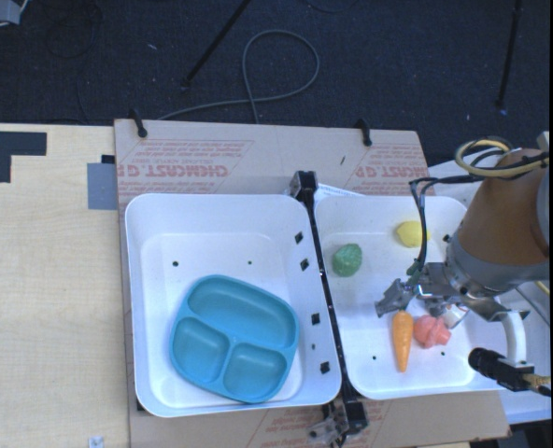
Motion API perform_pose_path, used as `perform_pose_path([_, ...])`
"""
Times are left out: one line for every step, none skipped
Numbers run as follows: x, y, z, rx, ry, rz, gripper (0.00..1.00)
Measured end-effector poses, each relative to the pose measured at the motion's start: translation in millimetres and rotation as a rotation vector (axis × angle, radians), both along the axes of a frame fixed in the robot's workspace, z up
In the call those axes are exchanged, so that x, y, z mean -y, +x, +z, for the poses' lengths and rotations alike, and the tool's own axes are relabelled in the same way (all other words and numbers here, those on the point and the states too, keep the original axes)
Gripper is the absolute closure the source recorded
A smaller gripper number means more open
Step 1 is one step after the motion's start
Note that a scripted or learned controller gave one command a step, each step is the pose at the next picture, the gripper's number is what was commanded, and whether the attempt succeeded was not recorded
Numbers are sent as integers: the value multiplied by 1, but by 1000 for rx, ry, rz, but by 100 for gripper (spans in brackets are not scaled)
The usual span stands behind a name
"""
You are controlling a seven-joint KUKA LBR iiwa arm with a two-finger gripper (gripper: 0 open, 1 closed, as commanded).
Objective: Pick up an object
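In the right bin (370,222) lie an orange carrot (403,342), a pink lump (433,332), a green ball-like object (347,259) and a yellow object (409,233). My gripper (422,306) hangs low over the bin's right half, just above the carrot's top end and the pink lump. Its fingers stand spread, one grey fingertip (390,301) left of the carrot's top and the other near the pink lump. Nothing is between them. The arm's orange band (501,215) hides the bin's right wall.
The left bin (155,231) holds a blue divided plate (234,337). A black divider (316,278) runs between the two bins. Cardboard lies under the bins, with a wooden bench to the left and cables on the dark floor behind.
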State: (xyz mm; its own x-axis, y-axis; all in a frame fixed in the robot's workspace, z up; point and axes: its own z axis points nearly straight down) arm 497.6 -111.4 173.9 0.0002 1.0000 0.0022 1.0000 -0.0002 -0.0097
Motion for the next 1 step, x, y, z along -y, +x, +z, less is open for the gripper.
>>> perform_pose_path([0, 2, -44, 2, 0, 0, 0])
